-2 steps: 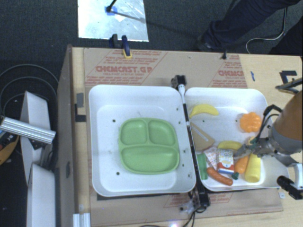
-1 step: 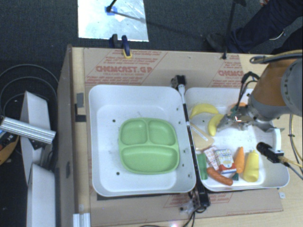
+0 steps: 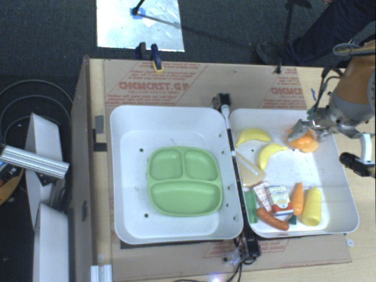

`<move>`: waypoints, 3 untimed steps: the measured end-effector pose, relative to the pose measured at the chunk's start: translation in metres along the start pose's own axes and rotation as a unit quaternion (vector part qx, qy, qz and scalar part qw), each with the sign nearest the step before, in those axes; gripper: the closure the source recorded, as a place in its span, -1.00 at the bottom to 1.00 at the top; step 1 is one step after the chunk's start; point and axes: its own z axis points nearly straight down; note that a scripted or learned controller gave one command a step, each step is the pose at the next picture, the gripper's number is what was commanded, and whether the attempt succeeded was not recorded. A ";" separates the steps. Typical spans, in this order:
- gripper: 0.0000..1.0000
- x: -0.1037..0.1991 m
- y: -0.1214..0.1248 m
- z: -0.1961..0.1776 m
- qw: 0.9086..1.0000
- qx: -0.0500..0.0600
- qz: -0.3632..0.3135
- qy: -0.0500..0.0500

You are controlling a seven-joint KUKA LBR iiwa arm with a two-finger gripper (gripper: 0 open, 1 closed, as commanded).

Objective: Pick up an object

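End effector (image 3: 306,131) clamped around an orange object (image 3: 304,141), raised above right bin (image 3: 346,198), beside yellow pieces (image 3: 261,145).

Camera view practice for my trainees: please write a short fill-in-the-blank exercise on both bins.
1. The green divided plate lies in the ____ bin.
2. The pincer sits beside an ____ object.
3. Two ____ banana-shaped pieces lie in the right bin.

Missing words: left; orange; yellow
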 end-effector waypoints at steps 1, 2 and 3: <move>-1.00 0.003 0.027 0.046 1.000 0.002 -0.001 0.002; 1.00 0.002 0.027 0.032 1.000 0.001 -0.002 0.000; 1.00 0.044 -0.005 -0.074 1.000 0.002 -0.001 0.002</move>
